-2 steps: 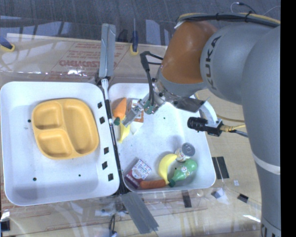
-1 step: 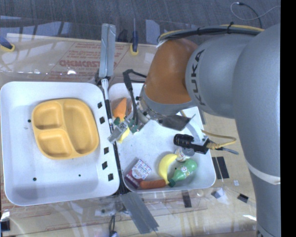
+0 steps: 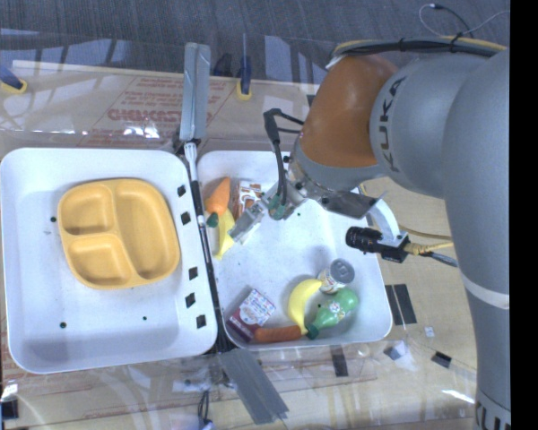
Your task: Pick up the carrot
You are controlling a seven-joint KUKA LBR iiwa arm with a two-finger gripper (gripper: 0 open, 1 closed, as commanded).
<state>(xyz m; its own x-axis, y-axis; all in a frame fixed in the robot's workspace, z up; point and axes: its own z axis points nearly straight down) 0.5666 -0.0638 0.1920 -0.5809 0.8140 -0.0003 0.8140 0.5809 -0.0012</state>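
The carrot (image 3: 218, 195) is a short orange piece with a green end, lying at the upper left corner of the right bin (image 3: 372, 325), close to the divider. My gripper (image 3: 251, 222) hangs low over the bin just right of the carrot, beside it and not around it. Its tip sits over a yellow item (image 3: 224, 240) below the carrot. Nothing can be seen held in it. The grey arm with its orange band (image 3: 345, 115) covers the bin's upper right part.
A yellow divided plate (image 3: 117, 233) lies in the left bin (image 3: 27, 330). The right bin also holds a printed packet (image 3: 248, 192), a red-white packet (image 3: 254, 307), a yellow fruit (image 3: 303, 299), a green bottle (image 3: 334, 306) and a reddish sausage-like piece (image 3: 278, 334).
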